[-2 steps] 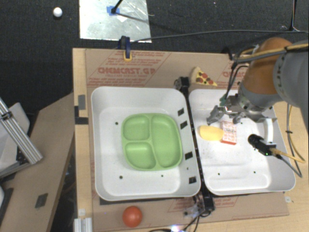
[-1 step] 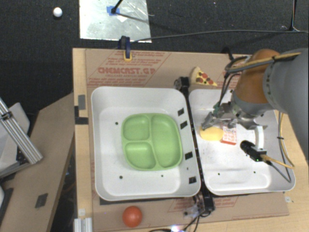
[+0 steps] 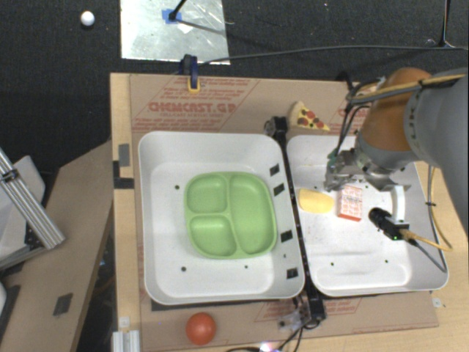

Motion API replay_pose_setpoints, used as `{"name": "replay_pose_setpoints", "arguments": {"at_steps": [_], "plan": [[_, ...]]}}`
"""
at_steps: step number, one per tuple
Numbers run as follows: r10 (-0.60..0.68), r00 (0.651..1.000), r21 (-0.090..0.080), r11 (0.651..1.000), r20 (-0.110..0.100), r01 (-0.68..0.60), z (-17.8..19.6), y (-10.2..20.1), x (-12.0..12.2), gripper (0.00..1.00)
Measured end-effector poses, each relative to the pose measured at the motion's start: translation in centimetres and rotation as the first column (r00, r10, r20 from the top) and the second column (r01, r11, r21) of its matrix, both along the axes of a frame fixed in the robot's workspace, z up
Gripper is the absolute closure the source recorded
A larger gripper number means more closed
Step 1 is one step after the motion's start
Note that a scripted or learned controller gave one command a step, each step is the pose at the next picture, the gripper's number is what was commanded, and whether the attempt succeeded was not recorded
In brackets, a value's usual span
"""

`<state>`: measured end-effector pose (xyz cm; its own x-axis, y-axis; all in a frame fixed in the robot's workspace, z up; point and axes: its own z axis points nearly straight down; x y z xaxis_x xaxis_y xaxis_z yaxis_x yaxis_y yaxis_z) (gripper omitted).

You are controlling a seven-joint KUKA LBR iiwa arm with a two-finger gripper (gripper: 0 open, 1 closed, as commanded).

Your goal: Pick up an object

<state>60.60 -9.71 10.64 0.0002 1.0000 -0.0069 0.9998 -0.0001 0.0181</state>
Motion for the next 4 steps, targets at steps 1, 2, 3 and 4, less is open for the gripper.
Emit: {"name": "replay_pose_setpoints", "arguments": {"at_steps": [1, 2, 3, 4], "plan": [[0.004, 1.0, 0.006, 1.0, -0.012, -0.004, 4.5, -0.1, 0.7, 1.0], [0.004, 1.0, 0.007, 1.0, -0.013, -0.004, 9.7, 0.2, -0.1, 1.0], [0.005, 1.0, 0.006, 1.0, -0.013, -0.005, 13.0, 0.2, 0.0, 1.0], [0.008, 1.0, 0.008, 1.0, -0.019, -0.008, 12.2, 5.4, -2.4, 1.0]]}}
